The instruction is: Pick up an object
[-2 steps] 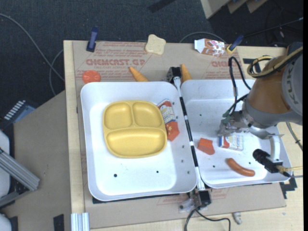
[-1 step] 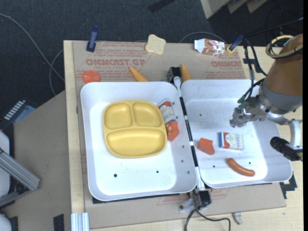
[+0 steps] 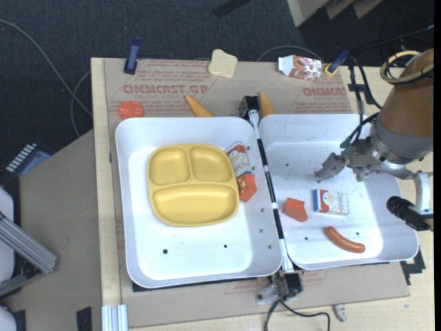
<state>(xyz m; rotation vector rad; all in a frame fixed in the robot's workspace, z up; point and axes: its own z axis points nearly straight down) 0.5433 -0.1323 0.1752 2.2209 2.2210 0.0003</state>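
While the arm [image 3: 406, 116] reaches in from three o'clock, its gripper [image 3: 329, 169] hangs over the right bin [image 3: 386, 247], toward that bin's upper middle. Whether the hand is spread or pressed together cannot be told from this slant; nothing shows pinched in it.

Below the gripper, at about six o'clock from it and near, lies a small white carton [image 3: 330, 202] with blue and red print, flat on the bin floor. At nine o'clock from the carton, just beside it, sits a red block [image 3: 295, 209]. At five o'clock from the carton lies an orange-red sausage [image 3: 344, 240], slanting down to the right.

On the left bin [image 3: 207, 257] rests a yellow divided plate [image 3: 192, 185], with two small compartments above one long one. At three o'clock from the plate, touching its rim, lie a small printed packet [image 3: 240, 161] and a red piece [image 3: 247, 187] under it.

Beyond the bins at twelve o'clock, on the brown board [image 3: 165, 85], lie a slice of toy bread [image 3: 222, 63], an orange carrot [image 3: 198, 107], a red disc [image 3: 129, 109] and a white packet [image 3: 300, 67].
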